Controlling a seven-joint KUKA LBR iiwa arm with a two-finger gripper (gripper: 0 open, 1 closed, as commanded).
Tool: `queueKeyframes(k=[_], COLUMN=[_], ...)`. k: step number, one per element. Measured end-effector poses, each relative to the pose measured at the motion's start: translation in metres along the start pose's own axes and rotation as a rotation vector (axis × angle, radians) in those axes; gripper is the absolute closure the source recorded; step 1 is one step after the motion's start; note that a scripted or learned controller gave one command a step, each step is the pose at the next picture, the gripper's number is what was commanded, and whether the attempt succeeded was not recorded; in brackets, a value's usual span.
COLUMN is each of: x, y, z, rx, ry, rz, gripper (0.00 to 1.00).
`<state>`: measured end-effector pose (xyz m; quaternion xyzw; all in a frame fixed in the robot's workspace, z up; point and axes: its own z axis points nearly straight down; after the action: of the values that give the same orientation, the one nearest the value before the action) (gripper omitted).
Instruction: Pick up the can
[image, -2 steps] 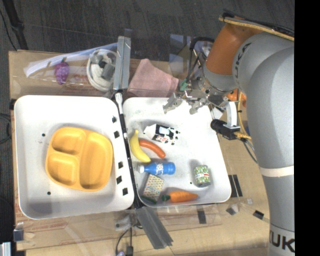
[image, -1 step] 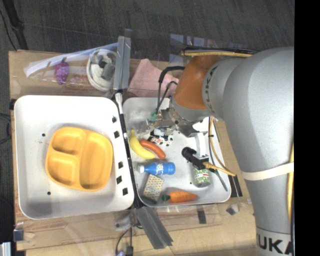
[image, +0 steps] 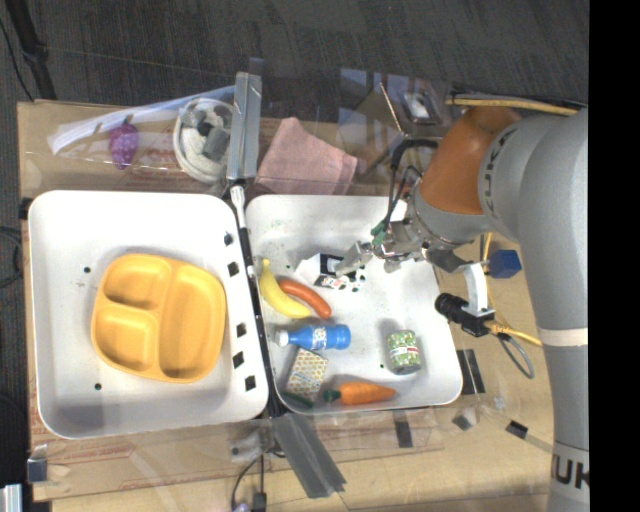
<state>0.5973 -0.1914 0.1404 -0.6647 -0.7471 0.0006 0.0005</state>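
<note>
Green-labelled, the can (image: 402, 351) you want stands upright in the lower right of the right bin (image: 440, 385), apart from the carrot (image: 362, 394) and bottle (image: 318, 337), so approach is open, while your hand (image: 352, 264) hovers mid-frame, fingers too blurred to tell.

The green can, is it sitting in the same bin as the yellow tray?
No, the can lies in the right bin near the carrot, while the yellow tray sits alone in the left bin.
</note>
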Motion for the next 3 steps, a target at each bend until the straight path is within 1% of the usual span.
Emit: queueKeyframes(k=[1,2,3], x=[-0.009,-0.001,-0.005], y=[-0.086,-0.108,-0.121], z=[0.008,0.026,-0.013], rx=[0.002,0.001,-0.001], ry=[0.001,0.001,-0.001], rz=[0.128,0.098,-0.041], gripper=[0.0,0.0,0.0])
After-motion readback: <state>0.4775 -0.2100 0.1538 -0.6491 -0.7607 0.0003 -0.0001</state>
